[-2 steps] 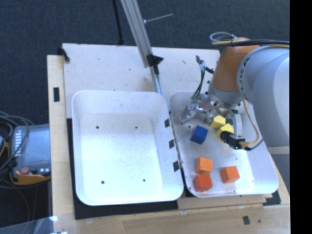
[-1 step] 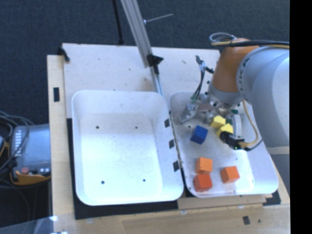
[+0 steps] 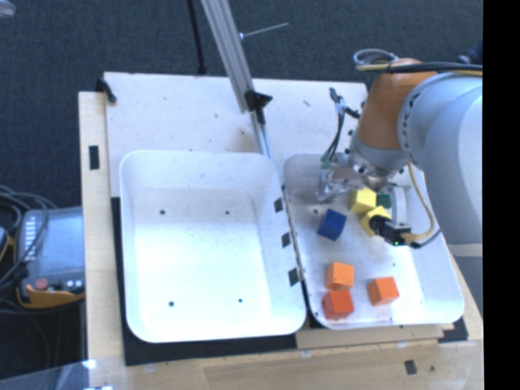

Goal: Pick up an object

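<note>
Gripper [image 3: 331, 187] sits low in the right bin [image 3: 431, 299], above the blue cube [image 3: 331, 224]; finger state cannot be told from this view. Recommendation: centre squarely over the blue cube, which lies apart from its neighbours, and close on two flat opposite faces. Three orange cubes [image 3: 341, 275] near the front wall appear matte and hard-edged; the bin is smooth white plastic.

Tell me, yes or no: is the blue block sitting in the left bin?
No. The blue block lies in the right bin, above the three orange blocks.
</note>
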Motion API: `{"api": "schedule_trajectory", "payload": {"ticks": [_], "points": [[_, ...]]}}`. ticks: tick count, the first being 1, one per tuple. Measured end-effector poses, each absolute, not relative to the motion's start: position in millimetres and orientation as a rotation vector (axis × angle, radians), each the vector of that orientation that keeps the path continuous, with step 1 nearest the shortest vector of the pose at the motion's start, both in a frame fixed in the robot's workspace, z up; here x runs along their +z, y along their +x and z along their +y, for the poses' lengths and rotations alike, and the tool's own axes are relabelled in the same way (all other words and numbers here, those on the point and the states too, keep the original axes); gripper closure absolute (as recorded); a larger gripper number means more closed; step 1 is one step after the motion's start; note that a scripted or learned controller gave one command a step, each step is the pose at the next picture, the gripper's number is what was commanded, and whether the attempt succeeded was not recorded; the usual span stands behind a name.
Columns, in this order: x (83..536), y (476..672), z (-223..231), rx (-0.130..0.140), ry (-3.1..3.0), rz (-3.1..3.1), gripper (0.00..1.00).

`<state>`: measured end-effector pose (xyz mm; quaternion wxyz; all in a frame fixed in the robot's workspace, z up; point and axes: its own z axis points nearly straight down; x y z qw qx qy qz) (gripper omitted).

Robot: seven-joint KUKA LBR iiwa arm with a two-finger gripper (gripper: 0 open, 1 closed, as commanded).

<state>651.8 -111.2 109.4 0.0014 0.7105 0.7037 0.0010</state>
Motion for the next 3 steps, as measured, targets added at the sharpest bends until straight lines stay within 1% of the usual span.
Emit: {"api": "schedule_trajectory", "payload": {"ticks": [1, 2, 3], "points": [[170, 659.0, -106, 0.007, 2.215, 2.220, 1.00], [228, 659.8, -107, 0.007, 2.213, 2.220, 1.00], [258, 660.8, -109, 0.004, 2.213, 2.224, 1.00]]}}
